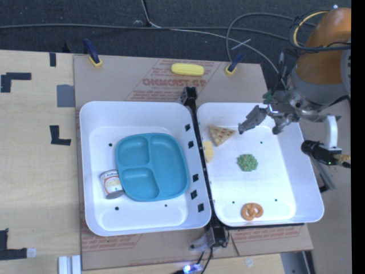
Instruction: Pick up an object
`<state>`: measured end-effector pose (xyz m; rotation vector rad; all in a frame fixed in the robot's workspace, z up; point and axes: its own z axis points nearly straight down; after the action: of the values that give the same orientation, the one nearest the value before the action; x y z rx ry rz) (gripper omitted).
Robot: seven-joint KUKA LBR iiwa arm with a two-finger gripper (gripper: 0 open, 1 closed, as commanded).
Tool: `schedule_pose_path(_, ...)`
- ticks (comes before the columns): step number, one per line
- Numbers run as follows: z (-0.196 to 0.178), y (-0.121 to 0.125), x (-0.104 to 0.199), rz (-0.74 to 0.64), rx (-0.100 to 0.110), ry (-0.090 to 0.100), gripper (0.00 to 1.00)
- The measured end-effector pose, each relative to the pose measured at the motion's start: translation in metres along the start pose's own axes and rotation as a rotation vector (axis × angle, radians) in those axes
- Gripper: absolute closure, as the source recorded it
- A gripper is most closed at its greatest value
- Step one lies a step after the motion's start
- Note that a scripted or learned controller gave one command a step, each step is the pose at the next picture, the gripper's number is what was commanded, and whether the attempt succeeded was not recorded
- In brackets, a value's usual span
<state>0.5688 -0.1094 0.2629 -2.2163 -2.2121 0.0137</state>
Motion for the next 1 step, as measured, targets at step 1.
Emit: schedule_pose_path(1,-0.0067,0.0019,0.0002,-0.003,-0.012,-0.001,0.00)
